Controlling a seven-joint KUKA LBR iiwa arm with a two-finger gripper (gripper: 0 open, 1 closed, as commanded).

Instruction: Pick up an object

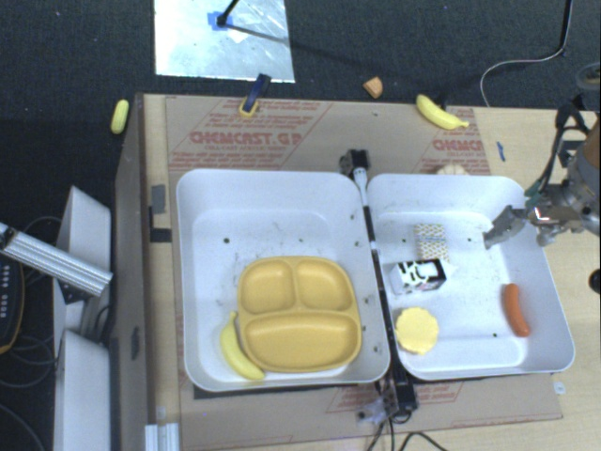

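The right bin (540, 346) holds several small things. An orange sausage-shaped toy (515, 309) lies near its right wall. A flat yellow disc (416, 331) sits at the front left. A black-and-white item (420, 274) lies just in front of a small checkered box (431, 241) near the middle. My gripper (502, 225) hangs over the bin's back right part, above and right of the checkered box, with nothing seen in it. The sausage lies in front of it.
The left bin (202, 214) carries a yellow divided plate (299, 314) with a banana (238, 350) at its front left. On the bench behind the bins lie another banana (440, 113), an orange scrap (374, 86) and a clamp (254, 95).
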